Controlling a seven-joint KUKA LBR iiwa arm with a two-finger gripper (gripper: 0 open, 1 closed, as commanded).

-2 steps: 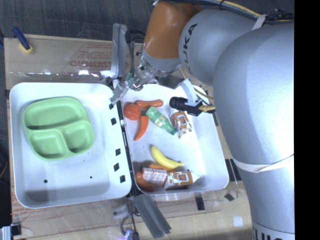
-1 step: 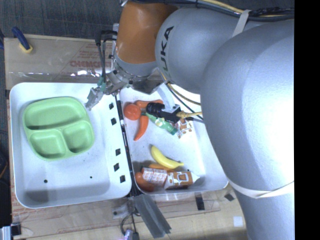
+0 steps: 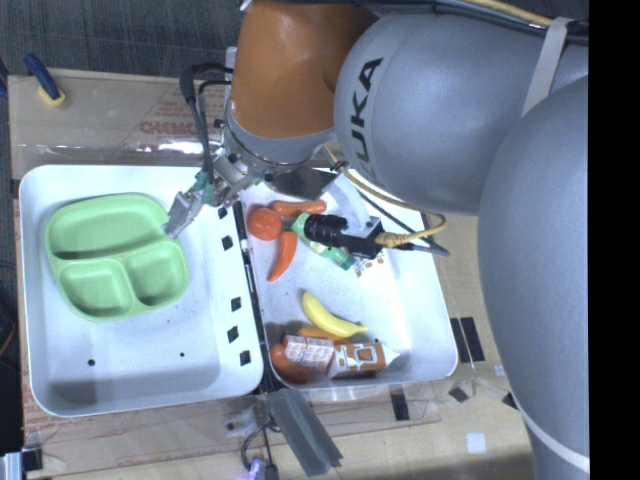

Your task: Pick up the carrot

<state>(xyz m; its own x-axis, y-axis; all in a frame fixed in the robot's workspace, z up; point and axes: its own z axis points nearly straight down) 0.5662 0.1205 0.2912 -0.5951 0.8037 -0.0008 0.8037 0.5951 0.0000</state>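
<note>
The carrot (image 3: 283, 255), a short orange taper, lies tilted in the right bin (image 3: 425, 298) near its left wall, just below a round red-orange piece (image 3: 265, 223). My gripper (image 3: 180, 214) hangs over the left bin (image 3: 130, 368), at the right edge of the green divided tray (image 3: 110, 258). It is well left of the carrot, across the wall between the bins. Its grey fingers look pressed together with nothing between them.
A second orange elongated piece (image 3: 300, 208) lies at the right bin's top. A yellow banana (image 3: 328, 316) and a brown carton (image 3: 330, 356) over an orange item sit at its front. The big arm covers the bench's upper right.
</note>
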